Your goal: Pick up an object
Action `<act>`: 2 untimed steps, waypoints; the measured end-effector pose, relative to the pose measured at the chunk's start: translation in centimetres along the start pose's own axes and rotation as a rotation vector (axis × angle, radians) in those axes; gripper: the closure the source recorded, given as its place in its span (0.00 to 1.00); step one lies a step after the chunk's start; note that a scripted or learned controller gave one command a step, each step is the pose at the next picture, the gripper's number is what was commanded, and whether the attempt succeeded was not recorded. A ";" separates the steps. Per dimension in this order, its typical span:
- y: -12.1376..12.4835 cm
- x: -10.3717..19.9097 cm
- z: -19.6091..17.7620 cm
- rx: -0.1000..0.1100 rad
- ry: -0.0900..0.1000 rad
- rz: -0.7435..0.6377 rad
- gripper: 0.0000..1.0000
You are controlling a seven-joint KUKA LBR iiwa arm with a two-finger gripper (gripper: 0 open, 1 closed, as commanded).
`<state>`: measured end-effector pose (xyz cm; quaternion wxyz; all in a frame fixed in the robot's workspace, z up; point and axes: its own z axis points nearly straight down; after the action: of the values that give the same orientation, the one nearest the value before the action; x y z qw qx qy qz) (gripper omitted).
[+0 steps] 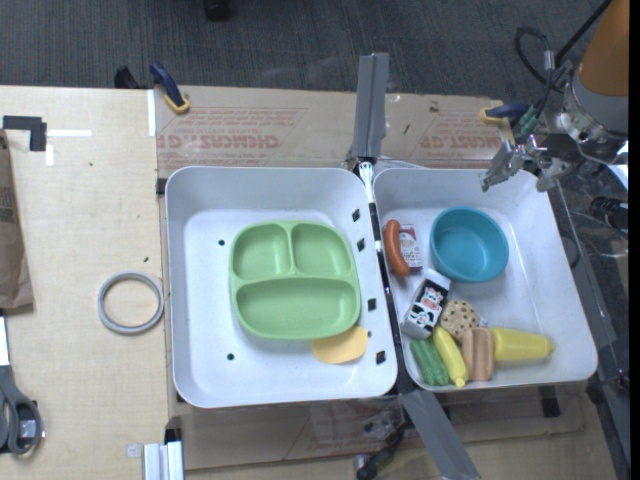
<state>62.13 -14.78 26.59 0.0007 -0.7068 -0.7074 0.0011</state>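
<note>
My gripper (522, 173) hangs above the far right rim of the right bin (570, 268), open, with nothing between its fingers. Below it and to the left a blue bowl (468, 245) sits in that bin. Left of the bowl lies an orange sausage (397, 245). Nearer the front are a black-and-white carton (426, 305), a speckled cracker (459, 317), a green vegetable (428, 360), a yellow corn piece (451, 355), a hot dog (479, 353) and a yellow block (521, 345). The left bin (190, 268) holds a green divided plate (295, 278) and a yellow chip (340, 347).
A grey divider bar (371, 108) runs between the bins at the back. On the bench to the left lie a tape ring (130, 301) and scissors (15, 423). A blue-and-yellow clamp (170, 88) grips the cardboard at the back left.
</note>
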 end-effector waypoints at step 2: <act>3.8 3.4 17.4 -0.002 0.000 0.242 0.00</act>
<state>65.87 -11.35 9.19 -0.0002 -0.7871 -0.6169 0.0007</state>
